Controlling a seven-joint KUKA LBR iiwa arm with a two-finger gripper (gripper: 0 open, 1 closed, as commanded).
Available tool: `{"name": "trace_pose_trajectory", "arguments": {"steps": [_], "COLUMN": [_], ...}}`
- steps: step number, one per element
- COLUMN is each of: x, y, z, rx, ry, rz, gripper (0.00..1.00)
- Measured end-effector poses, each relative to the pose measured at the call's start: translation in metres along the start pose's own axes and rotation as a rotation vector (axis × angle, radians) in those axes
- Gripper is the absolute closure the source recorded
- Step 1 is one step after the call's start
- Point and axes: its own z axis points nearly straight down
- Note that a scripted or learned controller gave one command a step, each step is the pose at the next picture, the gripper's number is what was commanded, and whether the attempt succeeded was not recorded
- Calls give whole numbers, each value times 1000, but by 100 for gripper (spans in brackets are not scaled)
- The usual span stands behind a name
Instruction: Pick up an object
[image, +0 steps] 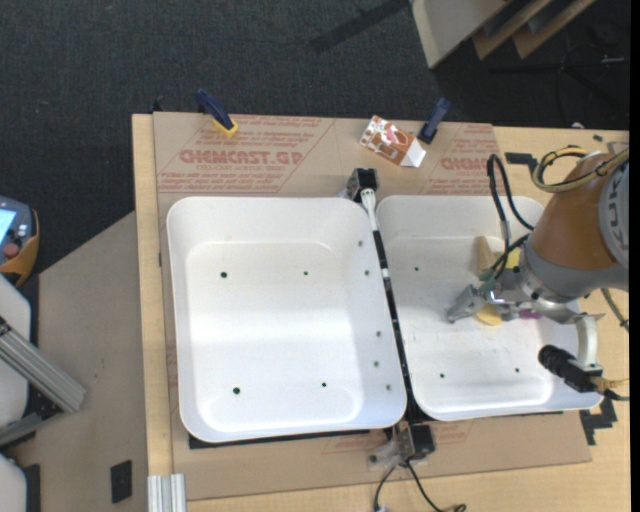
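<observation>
Looking down from above the bench, I see two shallow white bins side by side on a cardboard-covered board (300, 150) printed with red lettering. The left bin (190, 300) is the wider of the two, and the right bin (440, 390) sits tight against it, the two meeting along a dark seam. The grey arm (580, 225) with its orange band leans in over the right bin from the right side, cables looping above it. The gripper (478, 303) hangs low over the middle of the right bin, its metal fingers (462, 306) pointing toward the left; whether they are parted or closed I cannot tell from this angle. Just beside the fingertips lies a small yellow object (489, 317) on the bin floor, partly tucked under the tool, and I cannot tell if the fingers touch it. A little farther back in the same bin rests a tan block (488, 251), close to the arm's wrist. Outside the bins, at the board's far edge, lies a small red and white packet (392, 141), with a blue clamp (216, 113) on the left and another blue clamp (435, 119) to the packet's right.
</observation>
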Motion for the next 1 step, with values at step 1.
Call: {"name": "trace_pose_trajectory", "arguments": {"steps": [1], "x": [-18], "y": [51], "z": [-5], "rx": [-11], "ry": [-6], "rz": [0], "gripper": [0]}}
